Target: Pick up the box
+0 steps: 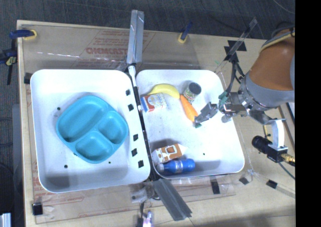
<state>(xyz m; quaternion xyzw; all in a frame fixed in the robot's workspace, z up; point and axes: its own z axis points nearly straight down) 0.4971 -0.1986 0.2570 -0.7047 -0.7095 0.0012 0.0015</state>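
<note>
Two small cartons lie in the right bin (228, 158). A red and white box (153, 102) rests at the bin's left side, just below a banana (164, 90). An orange and white box (168, 152) lies near the front wall, touching a blue bottle (179, 165). My gripper (205, 115) hangs over the right half of this bin, just right of an orange carrot (188, 108) and well apart from both boxes. Nothing shows in its grasp.
A small can (191, 90) stands at the back of the right bin, above the carrot. The left bin (45, 171) holds a blue divided tray (92, 127). A ridge with black clips (136, 125) separates the bins.
</note>
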